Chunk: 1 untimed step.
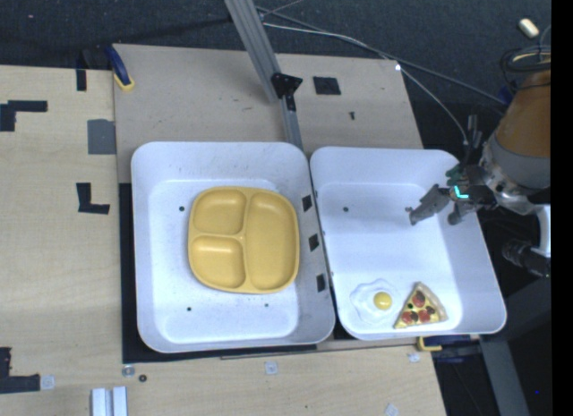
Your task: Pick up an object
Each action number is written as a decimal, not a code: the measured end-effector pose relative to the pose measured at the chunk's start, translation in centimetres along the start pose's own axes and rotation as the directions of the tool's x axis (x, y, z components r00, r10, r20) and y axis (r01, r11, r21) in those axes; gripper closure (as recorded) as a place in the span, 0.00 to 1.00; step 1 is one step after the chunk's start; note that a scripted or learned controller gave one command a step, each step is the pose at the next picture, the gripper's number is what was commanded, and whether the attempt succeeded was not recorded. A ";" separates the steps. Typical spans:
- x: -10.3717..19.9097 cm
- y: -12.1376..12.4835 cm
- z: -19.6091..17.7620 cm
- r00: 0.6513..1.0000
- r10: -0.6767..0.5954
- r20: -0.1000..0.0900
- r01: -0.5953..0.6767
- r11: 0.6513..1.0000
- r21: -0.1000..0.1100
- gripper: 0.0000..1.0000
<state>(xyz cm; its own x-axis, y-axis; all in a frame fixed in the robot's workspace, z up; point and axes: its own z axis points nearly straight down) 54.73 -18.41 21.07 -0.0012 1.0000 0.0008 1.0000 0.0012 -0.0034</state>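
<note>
A toy fried egg (374,299) and a toy pizza slice (421,307) lie side by side at the near edge of the right bin (376,182). A yellow divided plate (243,239) rests in the middle of the left bin (161,226). My gripper (440,212) hangs over the right side of the right bin, well behind the egg and the pizza slice. Its two dark fingers stand apart, open, with nothing between them.
A slanted metal post (260,38) rises from behind the seam between the bins. Cables run across the dark floor at the back. The wooden bench (54,226) extends to the left, marked with black tape.
</note>
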 end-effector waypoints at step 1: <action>0.0 0.0 -0.1 1.000 0.000 0.000 0.000 1.000 -0.002 0.00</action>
<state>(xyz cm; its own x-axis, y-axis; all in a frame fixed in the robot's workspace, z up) 54.77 -18.41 21.14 -0.0014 1.0000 0.0004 1.0000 0.0014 -0.0019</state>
